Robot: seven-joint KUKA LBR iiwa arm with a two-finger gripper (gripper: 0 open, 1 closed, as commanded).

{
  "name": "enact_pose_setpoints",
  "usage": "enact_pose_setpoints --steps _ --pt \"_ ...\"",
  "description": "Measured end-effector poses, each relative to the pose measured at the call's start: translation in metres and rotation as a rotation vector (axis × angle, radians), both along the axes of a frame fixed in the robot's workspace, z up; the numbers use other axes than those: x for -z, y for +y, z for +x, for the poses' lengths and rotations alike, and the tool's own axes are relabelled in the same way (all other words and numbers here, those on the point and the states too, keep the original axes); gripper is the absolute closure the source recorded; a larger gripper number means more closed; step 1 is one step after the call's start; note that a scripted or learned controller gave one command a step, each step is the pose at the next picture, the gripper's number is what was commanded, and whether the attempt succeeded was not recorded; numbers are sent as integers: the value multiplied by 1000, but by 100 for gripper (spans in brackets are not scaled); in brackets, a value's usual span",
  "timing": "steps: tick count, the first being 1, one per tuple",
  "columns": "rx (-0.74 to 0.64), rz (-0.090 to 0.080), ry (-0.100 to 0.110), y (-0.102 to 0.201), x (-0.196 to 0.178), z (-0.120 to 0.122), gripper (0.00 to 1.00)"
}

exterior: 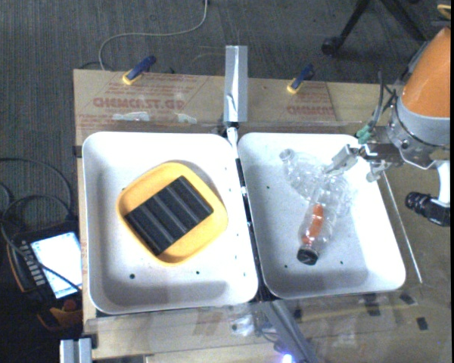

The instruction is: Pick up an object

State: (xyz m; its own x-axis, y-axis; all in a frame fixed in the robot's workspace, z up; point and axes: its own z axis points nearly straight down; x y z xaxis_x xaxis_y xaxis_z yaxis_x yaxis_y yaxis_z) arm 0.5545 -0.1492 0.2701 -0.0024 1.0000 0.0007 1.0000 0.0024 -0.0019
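- In the right bin [378, 267], two see-through plastic bottles lie on the white floor. One bottle [319, 225] has a black cap and a bit of orange inside, and it lies on its side with the cap toward the near edge. The other clear bottle [301, 169] lies behind it, toward the far wall, and the two seem to touch.
- In the left bin [110, 278] there is a yellow thing with a black ribbed top [172, 211]. It sits flat near the middle.
- The bottles look very light and thin. They would likely squash if squeezed hard, and they are smooth and round, so they could roll or slip away.
- A good place to take hold of the capped bottle looks like across its middle, where the sides are straight. The cap end is narrow but harder.
- The yellow thing looks wide and stiff, and likely too broad to pinch.
- The claw [357, 157] hangs at the far right corner of the right bin, close to the bottles. Its small parts blur against the clear plastic, so how far it is open cannot be told. No object can be seen caught in it.
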Motion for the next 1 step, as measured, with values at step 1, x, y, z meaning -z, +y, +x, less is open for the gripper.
enact_pose_setpoints --steps 1 --pt "3 1 1 -21 115 -10 0"
